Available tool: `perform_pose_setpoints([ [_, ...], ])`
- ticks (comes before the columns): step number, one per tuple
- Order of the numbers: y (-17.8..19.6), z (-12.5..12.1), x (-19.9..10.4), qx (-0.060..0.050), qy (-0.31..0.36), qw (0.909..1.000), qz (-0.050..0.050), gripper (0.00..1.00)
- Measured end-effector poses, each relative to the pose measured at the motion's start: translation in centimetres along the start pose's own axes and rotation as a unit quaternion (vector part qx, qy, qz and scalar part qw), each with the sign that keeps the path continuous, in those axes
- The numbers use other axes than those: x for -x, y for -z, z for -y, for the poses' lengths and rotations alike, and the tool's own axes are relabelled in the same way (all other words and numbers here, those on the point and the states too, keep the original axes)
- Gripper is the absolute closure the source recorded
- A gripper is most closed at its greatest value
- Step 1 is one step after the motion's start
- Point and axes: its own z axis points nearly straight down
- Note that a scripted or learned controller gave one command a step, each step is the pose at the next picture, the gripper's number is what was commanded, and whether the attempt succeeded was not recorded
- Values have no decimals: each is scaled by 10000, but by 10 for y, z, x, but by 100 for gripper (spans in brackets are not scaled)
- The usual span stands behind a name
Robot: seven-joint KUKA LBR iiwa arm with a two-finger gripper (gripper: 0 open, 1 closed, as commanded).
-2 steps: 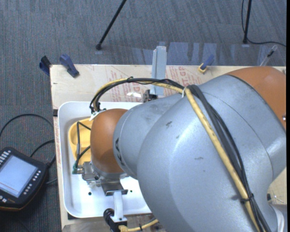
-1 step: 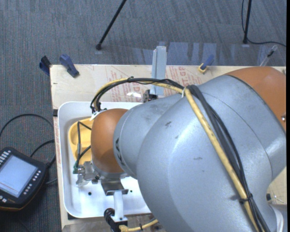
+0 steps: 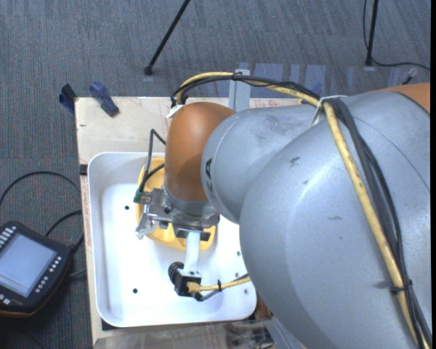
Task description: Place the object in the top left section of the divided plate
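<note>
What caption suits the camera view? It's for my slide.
Grey arm reaches over a yellow plate in the white bin.

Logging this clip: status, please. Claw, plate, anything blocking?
Claw low over the yellow plate in the white bin; finger state unreadable. Plate mostly hidden under the arm, sections not visible. Task object not made out.
</note>
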Motion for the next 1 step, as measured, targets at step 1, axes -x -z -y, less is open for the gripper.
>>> perform_pose_setpoints([
  [1, 112, -68, 20, 128, 1694, 9855, 38, 0],
])
